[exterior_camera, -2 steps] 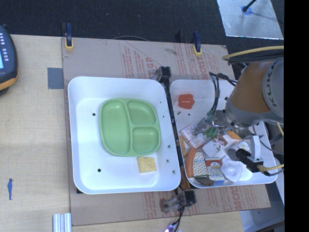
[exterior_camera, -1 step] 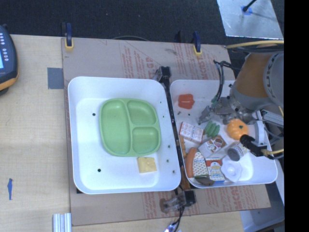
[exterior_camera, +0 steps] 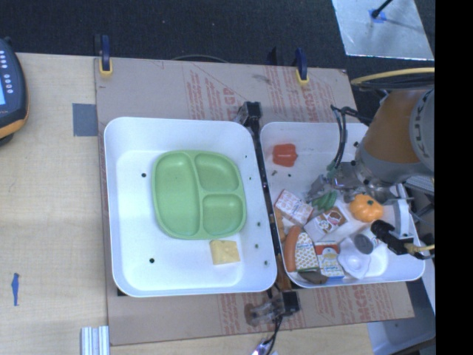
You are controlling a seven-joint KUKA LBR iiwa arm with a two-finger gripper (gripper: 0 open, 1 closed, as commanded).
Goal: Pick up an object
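The right bin (exterior_camera: 314, 129) holds a heap of small toy items: a red piece (exterior_camera: 284, 154) alone at the back, a white carton (exterior_camera: 293, 206), a small printed box (exterior_camera: 330, 222), an orange fruit (exterior_camera: 365, 209), a sausage-like piece (exterior_camera: 292, 245) and a blue-and-red carton (exterior_camera: 327, 262). My gripper (exterior_camera: 332, 184) is low over the heap's back edge, beside a green item (exterior_camera: 321, 197). The arm's orange band (exterior_camera: 395, 128) hangs above it and hides part of the bin. In the left bin (exterior_camera: 112, 198) lie a green divided plate (exterior_camera: 198, 194) and a yellow block (exterior_camera: 225, 251).
Both bins rest on a cardboard sheet (exterior_camera: 185, 87) held by two clamps (exterior_camera: 106, 55) at its back edge. A black divider (exterior_camera: 260, 168) runs between the bins. A yellow-edged handheld device (exterior_camera: 11, 87) lies on the bench at far left.
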